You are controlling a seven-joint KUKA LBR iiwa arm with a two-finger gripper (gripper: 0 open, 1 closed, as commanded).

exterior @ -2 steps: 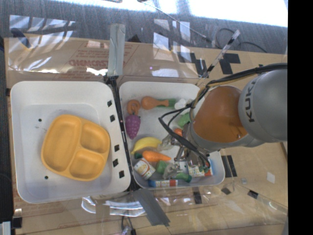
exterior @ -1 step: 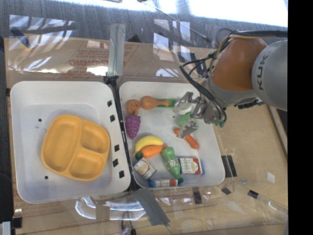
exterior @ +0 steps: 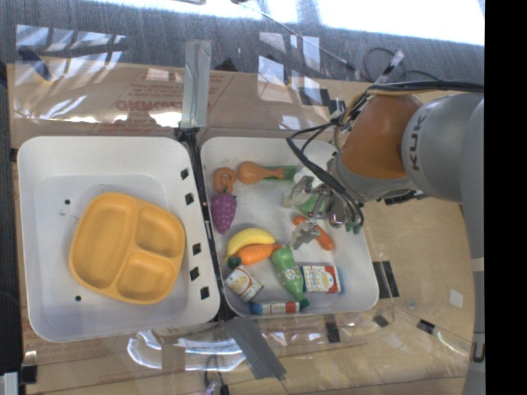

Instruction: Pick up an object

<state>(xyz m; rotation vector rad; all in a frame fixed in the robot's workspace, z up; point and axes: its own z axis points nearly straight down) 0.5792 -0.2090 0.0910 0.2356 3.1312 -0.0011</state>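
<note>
My gripper (exterior: 301, 216) hangs low in the right bin (exterior: 361, 262), near its right side. Its two metal fingers (exterior: 296, 192) stand apart, so it is open. A small orange carrot-like toy (exterior: 324, 238) lies just under and between them; the fingers are not closed on it. To the left lie a yellow banana (exterior: 249, 238), an orange carrot (exterior: 255, 254), purple grapes (exterior: 224, 210) and an orange gourd with a green stem (exterior: 259, 172).
Along the right bin's front lie a green bottle (exterior: 286, 271), a small carton (exterior: 319, 279), a can (exterior: 243, 284) and a flat red-blue item (exterior: 276, 307). A brown-orange fruit (exterior: 223, 179) sits at the back left. The left bin (exterior: 33, 220) holds a yellow divided plate (exterior: 128, 247).
</note>
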